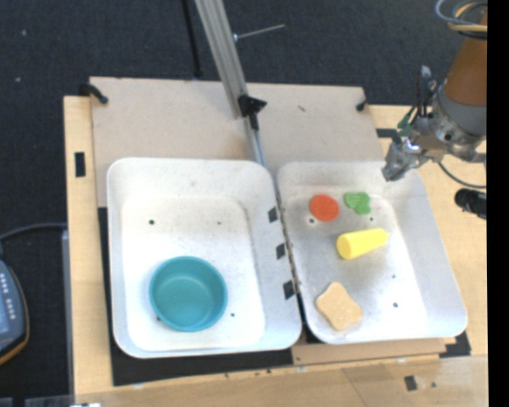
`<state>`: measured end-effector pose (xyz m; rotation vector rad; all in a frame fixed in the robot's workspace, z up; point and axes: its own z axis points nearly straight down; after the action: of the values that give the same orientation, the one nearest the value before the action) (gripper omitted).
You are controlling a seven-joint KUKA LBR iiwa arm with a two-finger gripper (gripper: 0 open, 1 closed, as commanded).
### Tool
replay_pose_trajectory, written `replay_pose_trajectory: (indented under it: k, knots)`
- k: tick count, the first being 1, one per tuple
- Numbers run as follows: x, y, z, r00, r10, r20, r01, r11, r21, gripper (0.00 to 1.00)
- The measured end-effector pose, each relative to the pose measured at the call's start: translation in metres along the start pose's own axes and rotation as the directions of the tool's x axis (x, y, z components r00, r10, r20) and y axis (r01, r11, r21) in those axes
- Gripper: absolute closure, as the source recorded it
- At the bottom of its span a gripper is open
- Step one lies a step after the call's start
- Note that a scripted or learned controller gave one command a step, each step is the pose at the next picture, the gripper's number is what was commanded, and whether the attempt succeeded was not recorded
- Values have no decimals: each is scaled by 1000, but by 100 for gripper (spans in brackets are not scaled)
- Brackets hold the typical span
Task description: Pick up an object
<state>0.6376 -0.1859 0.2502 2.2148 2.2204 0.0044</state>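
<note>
The right bin (433,278) holds an orange-red round piece (324,208), a small green piece (357,201), a yellow cylinder-like piece (361,243) lying on its side, and a tan bread-like piece (338,306) near the front. A teal bowl (187,292) sits in the left bin (131,227) at its front. My gripper (396,164) hangs over the far right corner of the right bin, to the right of and beyond the green piece. Nothing shows between its fingers.
A slanted metal pole (229,66) runs from the top down to the gap between the bins. A beige board (178,117) lies behind the bins. A handheld pendant (0,312) rests at the left edge.
</note>
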Motion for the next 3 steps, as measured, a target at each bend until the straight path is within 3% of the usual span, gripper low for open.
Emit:
replay_pose_trajectory:
  k: [3]
  knots:
    - [153,-7,-19,1000,-5,-4,5,1000,5,100]
